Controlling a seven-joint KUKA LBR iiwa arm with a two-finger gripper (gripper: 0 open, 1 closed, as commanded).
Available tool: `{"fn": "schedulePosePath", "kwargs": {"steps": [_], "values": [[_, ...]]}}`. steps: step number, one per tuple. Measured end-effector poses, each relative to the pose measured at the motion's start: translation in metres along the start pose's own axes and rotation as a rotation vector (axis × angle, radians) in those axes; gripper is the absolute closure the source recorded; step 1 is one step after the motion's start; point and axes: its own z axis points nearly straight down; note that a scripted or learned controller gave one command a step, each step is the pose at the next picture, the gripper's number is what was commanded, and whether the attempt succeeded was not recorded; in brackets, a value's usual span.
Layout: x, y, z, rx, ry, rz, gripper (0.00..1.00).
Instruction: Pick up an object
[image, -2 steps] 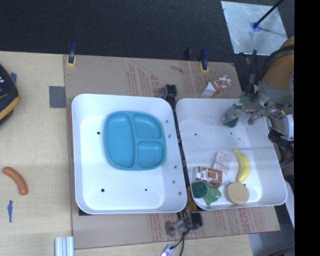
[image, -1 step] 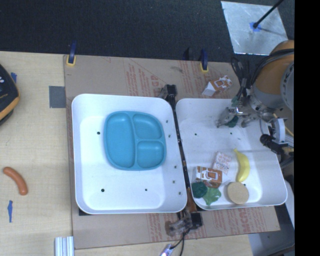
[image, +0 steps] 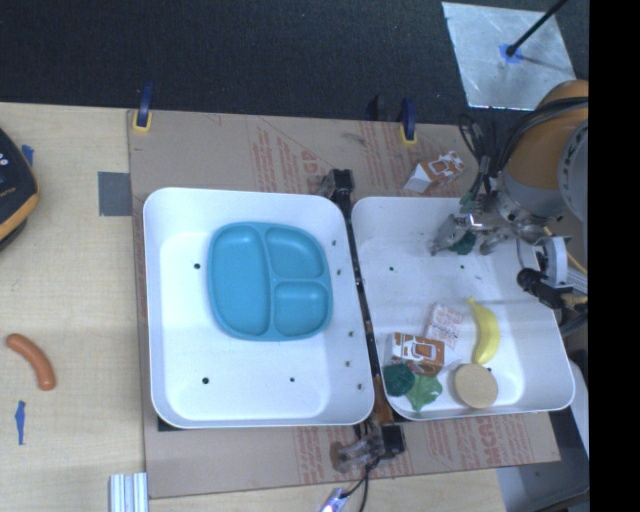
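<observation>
We judge the task barely begun: nothing is lifted yet. Our gripper (image: 462, 238) sits low over the far part of the right bin (image: 400, 290), and we cannot tell how its jaws stand. The candidates all lie in that bin's near end, well apart from the gripper: banana (image: 486, 332), round biscuit (image: 476, 386), brown packet (image: 417, 349), green toy (image: 410, 384). The left bin (image: 170, 300) holds a blue plate (image: 269, 279). Reaching, closing and lifting all remain.
</observation>
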Motion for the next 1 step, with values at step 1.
{"fn": "schedulePosePath", "kwargs": {"steps": [1], "values": [[-0.001,0.0004,-0.0973,-0.005,-0.001,0.0,0.0]]}}
